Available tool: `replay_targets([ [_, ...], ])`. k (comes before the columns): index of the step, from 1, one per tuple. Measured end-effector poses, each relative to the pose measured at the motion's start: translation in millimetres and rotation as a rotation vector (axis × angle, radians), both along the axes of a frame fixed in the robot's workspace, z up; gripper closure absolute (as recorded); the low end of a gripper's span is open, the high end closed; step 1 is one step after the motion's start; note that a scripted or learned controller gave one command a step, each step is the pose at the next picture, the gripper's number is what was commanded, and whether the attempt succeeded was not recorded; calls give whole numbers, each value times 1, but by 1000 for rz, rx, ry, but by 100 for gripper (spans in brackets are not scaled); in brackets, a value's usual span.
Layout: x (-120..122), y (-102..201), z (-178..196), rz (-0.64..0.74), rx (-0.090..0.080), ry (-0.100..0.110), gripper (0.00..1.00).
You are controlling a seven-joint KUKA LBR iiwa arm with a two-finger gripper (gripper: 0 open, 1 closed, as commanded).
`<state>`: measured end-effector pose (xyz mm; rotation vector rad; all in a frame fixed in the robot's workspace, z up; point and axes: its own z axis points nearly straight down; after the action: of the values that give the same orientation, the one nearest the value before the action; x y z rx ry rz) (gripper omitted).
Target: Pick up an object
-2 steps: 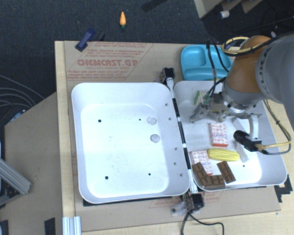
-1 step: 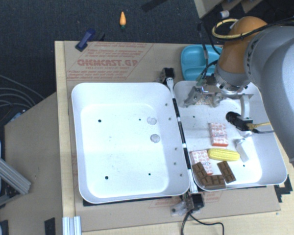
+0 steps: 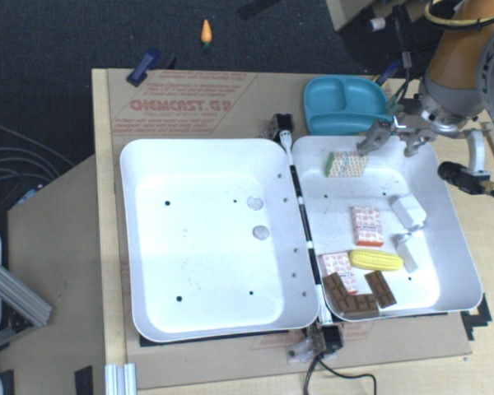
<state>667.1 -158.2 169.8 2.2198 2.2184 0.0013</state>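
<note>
Hovering over the far rim of the right bin (image 3: 445,220), the gripper (image 3: 393,138) hangs with its two fingers spread apart and nothing between them, so no object is in hand yet. The nearest candidate is a small speckled packet (image 3: 346,164) lying flat just below and to the left of the fingertips, close to the bin's back wall. Farther toward the front lie a pink wafer pack (image 3: 367,225), a yellow corn cob (image 3: 375,260), a second small pink pack (image 3: 337,265), some brown chocolate bars (image 3: 358,296) and a pale grey piece (image 3: 407,214). The left bin (image 3: 148,220) holds none of them. The main risk, as I judge it, is the packet's shape: thin and flat against the floor, it gives the fingers little to close on, and they may slide over it or push it against the wall. The sloped wall itself could catch a fingertip on the way down. A teal tray (image 3: 346,101) sits just behind the bin, near the wrist, and might be bumped. If the arm goes for the front cluster instead, the corn cob, packs and chocolate lie touching or nearly so, and a grasp there could pinch two things or knock one aside; the rounded cob may also roll away.
</note>
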Motion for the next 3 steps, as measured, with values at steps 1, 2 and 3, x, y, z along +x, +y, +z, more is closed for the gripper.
replay_targets([
  [1,-2,23,-86,2,4,14,0],
  [2,-1,67,-85,2,3,6,0],
  [3,-55,62,-85,0,3,5,0],
])
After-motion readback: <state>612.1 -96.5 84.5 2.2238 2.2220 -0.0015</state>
